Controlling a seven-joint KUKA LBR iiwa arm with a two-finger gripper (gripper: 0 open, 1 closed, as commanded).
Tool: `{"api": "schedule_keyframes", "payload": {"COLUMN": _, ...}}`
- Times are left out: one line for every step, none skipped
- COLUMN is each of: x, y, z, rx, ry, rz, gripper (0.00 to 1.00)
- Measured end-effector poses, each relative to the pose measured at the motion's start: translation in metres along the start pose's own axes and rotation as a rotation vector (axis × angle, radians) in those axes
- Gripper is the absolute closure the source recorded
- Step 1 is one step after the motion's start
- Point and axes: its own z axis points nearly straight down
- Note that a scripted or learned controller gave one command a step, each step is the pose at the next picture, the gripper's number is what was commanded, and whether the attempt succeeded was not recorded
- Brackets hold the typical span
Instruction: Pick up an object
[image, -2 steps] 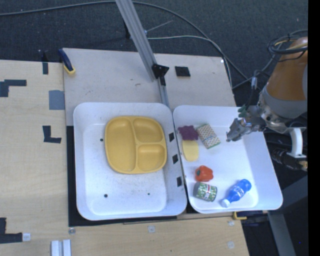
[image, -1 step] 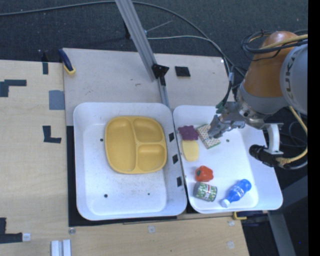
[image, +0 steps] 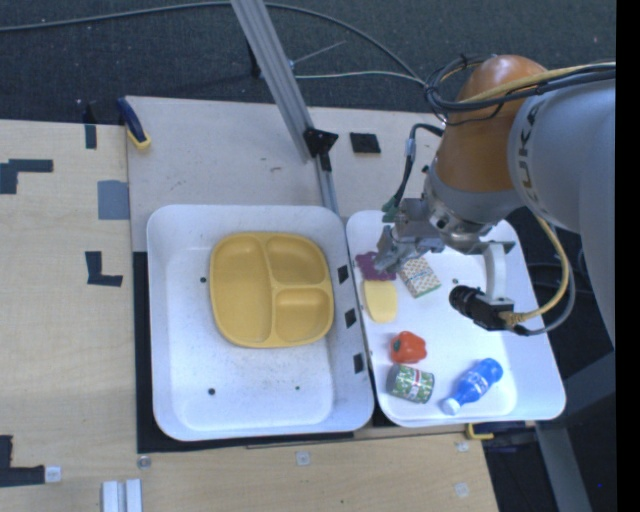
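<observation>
You see the arm (image: 520, 140), grey with an orange band, reaching in from the right and bending down over the right bin (image: 530, 390). The left bin (image: 180, 400) carries a yellow divided tray (image: 270, 288) lying flat near its centre. The right bin holds the smaller things.

The gripper (image: 400, 250) hangs over the upper left part of the right bin; whether it is spread or closed you cannot tell, since the wrist hides it from above.

Directly under and around the gripper lie three things: a purple object (image: 368, 265) at its left edge, a checkered packet (image: 420, 278) just to its lower right, and a pale yellow block (image: 380, 300) just below it. Whether the gripper touches any of them cannot be made out.

Well apart from the gripper, toward the near edge of the bin, you find a blue bottle (image: 472, 385) lying on its side, a green can (image: 410, 384) beside it, and a red pepper-like toy (image: 407, 347) just above the can.
</observation>
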Motion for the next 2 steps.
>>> {"api": "schedule_keyframes", "payload": {"x": 0.051, "y": -0.007, "z": 0.012, "rx": 0.001, "ry": -0.002, "rz": 0.002, "gripper": 1.0}}
{"api": "schedule_keyframes", "payload": {"x": 0.1, "y": -0.007, "z": 0.008, "rx": 0.0, "ry": 0.0, "rz": 0.001, "gripper": 1.0}}
